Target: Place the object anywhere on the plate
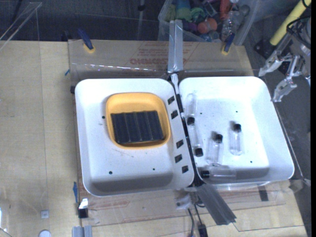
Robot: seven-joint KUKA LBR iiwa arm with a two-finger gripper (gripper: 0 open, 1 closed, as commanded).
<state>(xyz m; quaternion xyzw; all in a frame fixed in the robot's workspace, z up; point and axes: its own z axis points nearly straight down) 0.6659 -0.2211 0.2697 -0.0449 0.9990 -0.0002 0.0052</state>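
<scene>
I read the two-finger gripper at the upper right, parked off the outer corner of the right-hand shallow white bin. Its pale fingers hang splayed apart and I see nothing between them, so I judge it open and carrying nothing. That looks like a clear-of-view pose, held off the bins so the camera can see their contents.

Below and to the left of the gripper, inside that bin, lie several small clear plastic vials with black caps. One vial lies well down from the gripper near the bin's middle; a second vial sits just beside it, further left. A third vial lies along the central divider, and a fourth vial rests at the near wall. They lie scattered on their sides, presumably tipped in loose as pick candidates.

Far left of the gripper, across the divider, the left-hand white bin holds the yellow rounded-square plate, with a dark ribbed rectangular insert resting in its well. The plate sits flat and unobstructed, ready as the drop target.

My judgement: no vial is picked yet. The isolated one near the middle looks the easiest grab; those against the walls leave little finger room.
</scene>
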